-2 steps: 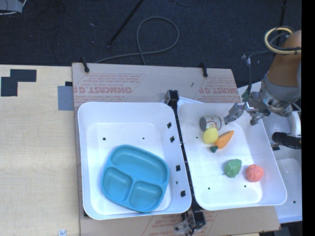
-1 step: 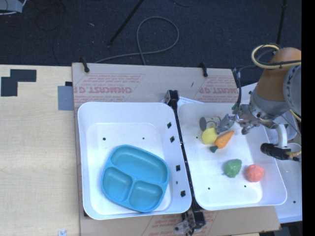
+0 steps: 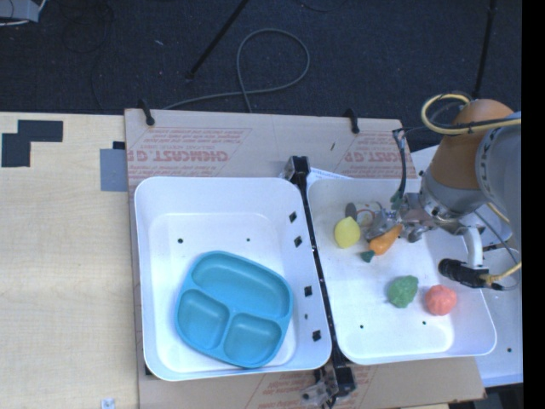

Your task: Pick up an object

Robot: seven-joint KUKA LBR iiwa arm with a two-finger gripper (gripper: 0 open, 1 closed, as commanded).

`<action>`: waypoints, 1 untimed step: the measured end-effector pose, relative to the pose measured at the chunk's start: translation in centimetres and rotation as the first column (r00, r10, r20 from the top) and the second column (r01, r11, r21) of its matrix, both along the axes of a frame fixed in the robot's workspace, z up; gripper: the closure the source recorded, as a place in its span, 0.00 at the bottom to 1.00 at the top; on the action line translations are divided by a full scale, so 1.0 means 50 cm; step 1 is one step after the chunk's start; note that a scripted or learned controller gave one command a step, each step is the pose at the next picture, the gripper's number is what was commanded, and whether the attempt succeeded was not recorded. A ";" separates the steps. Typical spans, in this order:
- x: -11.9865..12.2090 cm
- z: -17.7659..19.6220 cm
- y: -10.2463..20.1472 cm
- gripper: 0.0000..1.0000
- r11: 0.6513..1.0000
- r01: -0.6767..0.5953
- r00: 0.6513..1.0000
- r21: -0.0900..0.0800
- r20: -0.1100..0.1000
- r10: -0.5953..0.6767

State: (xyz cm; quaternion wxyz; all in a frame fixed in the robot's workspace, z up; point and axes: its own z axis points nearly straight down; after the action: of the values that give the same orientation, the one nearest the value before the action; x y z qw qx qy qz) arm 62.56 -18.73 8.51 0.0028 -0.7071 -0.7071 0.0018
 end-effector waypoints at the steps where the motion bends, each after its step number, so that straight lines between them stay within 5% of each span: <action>1: 0.002 0.025 -0.001 1.00 1.000 0.001 1.000 -0.001 0.003 -0.001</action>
State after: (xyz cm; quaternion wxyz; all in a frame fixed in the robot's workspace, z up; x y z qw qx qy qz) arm 62.67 -18.81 9.77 0.0015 -0.7074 -0.7069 0.0010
